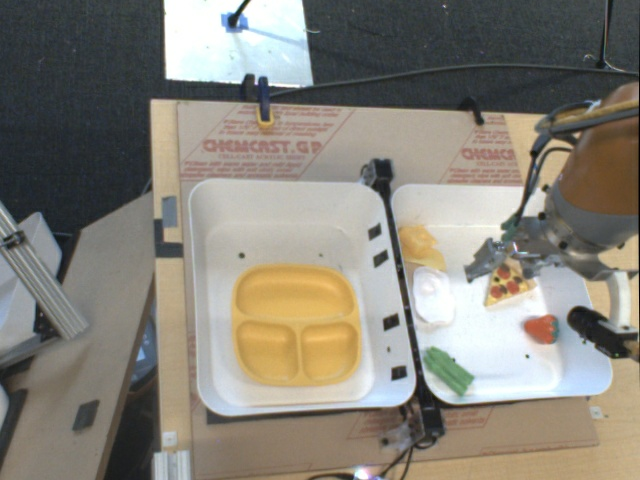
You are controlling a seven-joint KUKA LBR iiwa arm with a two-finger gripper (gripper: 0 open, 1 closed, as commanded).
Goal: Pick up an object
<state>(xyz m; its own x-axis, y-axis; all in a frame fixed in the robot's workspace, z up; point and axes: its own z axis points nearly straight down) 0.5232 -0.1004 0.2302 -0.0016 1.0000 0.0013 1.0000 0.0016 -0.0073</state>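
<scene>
We see the pincer [497, 258] in the right bin [580, 373], just above the toy pizza slice [510, 284] near the bin's middle. We cannot tell how it stands.

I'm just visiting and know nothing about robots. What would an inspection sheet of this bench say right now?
Surface: two white bins side by side, left bin and right bin, on a wooden bench.
Job's things: in the right bin, a pizza slice toy, a red toy, a green toy, a white item, a pale yellow item.
Clutter: a yellow divided tray in the left bin.
Grippers: the gripper sits low over the right bin, beside the pizza slice toy; grip unclear.
Cables: a black cable crosses the floor behind the bench.
Surroundings: dark carpet, a white sheet on it.
</scene>
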